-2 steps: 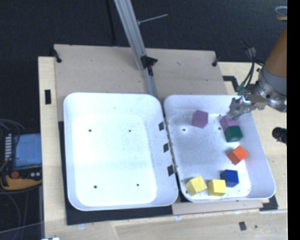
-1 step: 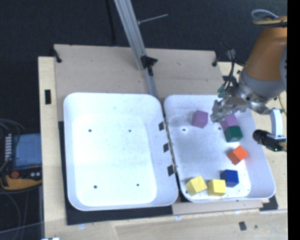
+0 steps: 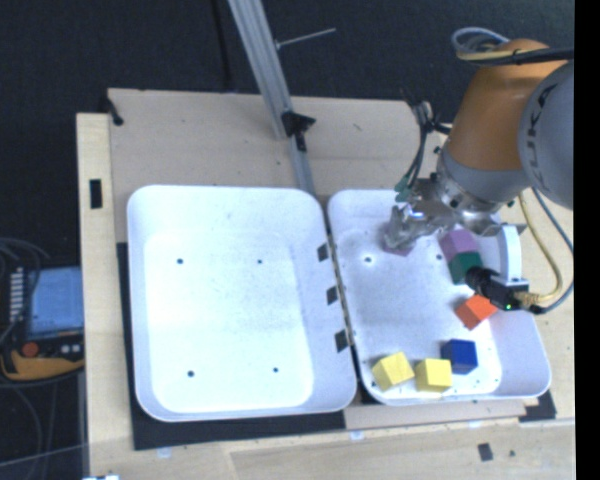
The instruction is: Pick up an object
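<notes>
Arm: the grey KUKA arm [image 3: 500, 128] with its orange band is reaching in from the upper right of the frame, over the right bin.
Gripper: the gripper [image 3: 398, 236] is hanging over the upper middle of the right bin [image 3: 380, 298]; how far it is open cannot be told from this slant, and nothing is showing as held in it.
Contact: whether the tip is touching the bin floor cannot be told.
Pink block: a pink block [image 3: 460, 240] is lying just right of the gripper, partly under the wrist.
Green block: a green block [image 3: 467, 265] is sitting just below the pink one.
Orange block: an orange block [image 3: 473, 312] is resting lower, near the bin's right side.
Blue block: a blue block [image 3: 461, 354] is sitting at lower right.
Yellow blocks: one yellow block [image 3: 392, 370] and a second yellow block [image 3: 434, 373] are lying side by side along the bin's lower edge.
Left bin: the left bin [image 3: 230, 298] is lying beside the right one in the middle left of the frame.
</notes>
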Available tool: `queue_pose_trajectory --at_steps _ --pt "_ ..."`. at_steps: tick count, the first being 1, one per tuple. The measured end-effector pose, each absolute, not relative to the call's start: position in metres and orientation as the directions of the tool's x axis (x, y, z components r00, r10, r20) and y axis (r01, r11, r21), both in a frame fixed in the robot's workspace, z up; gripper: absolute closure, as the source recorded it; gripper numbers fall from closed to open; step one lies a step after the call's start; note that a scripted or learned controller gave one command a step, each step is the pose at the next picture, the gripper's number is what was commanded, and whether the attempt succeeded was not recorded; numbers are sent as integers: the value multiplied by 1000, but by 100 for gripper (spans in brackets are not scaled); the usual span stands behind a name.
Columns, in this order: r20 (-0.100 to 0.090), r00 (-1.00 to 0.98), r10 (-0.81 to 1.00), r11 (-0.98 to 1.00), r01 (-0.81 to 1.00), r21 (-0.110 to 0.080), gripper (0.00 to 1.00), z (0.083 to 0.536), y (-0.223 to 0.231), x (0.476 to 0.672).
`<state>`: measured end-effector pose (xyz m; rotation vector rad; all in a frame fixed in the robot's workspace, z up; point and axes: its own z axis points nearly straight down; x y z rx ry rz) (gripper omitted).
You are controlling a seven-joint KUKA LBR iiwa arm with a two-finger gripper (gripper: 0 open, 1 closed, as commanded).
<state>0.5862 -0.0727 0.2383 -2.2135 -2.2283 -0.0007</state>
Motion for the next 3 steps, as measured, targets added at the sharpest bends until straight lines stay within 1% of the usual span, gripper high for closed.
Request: queue_pose_trajectory --at_steps 1,2,3 --pt "1 -7 1000 7 1000 -2 100 229 -21 593" --pt "2 -7 1000 7 1000 -3 100 221 35 591" --pt "2 -9 1000 9 1000 1 100 223 95 585"
